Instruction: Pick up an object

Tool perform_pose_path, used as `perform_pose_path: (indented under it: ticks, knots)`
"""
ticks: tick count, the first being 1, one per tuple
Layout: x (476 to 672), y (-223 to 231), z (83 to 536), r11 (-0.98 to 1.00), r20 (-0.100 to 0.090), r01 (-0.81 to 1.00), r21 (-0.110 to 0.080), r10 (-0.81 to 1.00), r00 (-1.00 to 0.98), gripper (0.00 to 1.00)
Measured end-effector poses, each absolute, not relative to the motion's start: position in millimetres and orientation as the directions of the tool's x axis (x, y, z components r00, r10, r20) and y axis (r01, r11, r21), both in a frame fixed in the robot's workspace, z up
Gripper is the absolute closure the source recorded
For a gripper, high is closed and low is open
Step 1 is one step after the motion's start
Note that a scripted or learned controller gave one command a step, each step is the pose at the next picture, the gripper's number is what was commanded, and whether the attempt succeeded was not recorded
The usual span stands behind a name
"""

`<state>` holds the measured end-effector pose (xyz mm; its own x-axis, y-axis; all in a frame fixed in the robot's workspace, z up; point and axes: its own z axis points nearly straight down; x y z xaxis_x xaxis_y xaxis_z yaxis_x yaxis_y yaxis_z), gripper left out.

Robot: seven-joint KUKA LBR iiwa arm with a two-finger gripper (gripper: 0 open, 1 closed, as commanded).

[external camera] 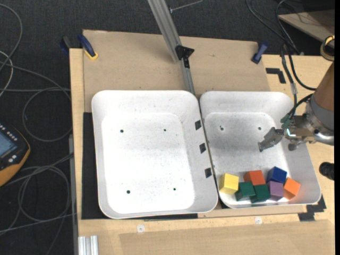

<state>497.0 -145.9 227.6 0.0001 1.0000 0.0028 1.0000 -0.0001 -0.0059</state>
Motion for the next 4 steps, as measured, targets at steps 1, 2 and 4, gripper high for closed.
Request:
perform_pose_path:
  ticks: [1, 2, 4]
  knots:
    - [497.6, -146, 229, 0.000, 0.002, 1.000, -0.001, 1.000, 0.000, 0.00]
    - [494.3, -135, 174, 0.000, 0.003, 1.000, -0.008, 1.000, 0.000, 0.00]
    - [492.9, -141, 99, 0.001, 0.002, 1.000, -0.003, 1.000, -0.001, 0.00]
